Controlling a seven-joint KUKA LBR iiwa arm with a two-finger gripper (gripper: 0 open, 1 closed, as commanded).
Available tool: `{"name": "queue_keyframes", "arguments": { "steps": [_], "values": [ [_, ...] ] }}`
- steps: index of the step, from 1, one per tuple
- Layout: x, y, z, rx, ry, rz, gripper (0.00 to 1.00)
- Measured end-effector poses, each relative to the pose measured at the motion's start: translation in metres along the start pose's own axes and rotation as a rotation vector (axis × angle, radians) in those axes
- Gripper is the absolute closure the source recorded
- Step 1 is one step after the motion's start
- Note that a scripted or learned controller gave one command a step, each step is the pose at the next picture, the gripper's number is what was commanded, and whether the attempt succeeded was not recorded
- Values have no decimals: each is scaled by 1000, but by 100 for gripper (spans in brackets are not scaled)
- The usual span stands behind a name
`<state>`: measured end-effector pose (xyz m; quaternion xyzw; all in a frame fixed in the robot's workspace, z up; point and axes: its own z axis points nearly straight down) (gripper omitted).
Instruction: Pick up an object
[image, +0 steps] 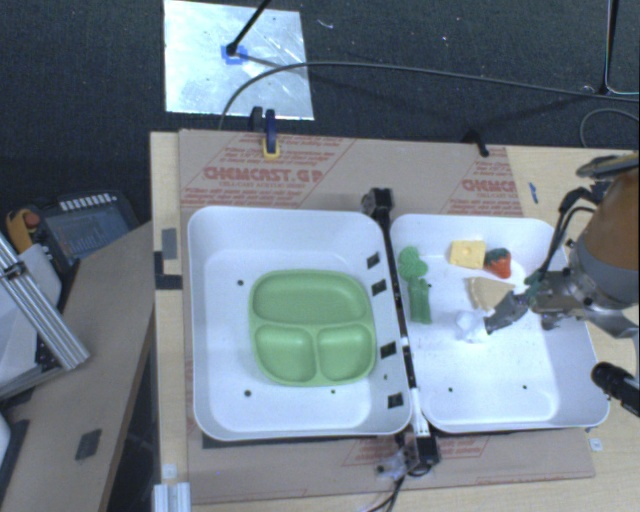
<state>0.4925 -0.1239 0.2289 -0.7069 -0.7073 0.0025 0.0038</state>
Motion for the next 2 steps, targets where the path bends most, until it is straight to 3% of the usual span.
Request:
{"name": "queue_keyframes", "arguments": {
  "steps": [1,2],
  "values": [
    [0,2,-5,-11,-2,-3,0],
    [-4,-2,39,-7,-1,-1,0]
  ]
}}
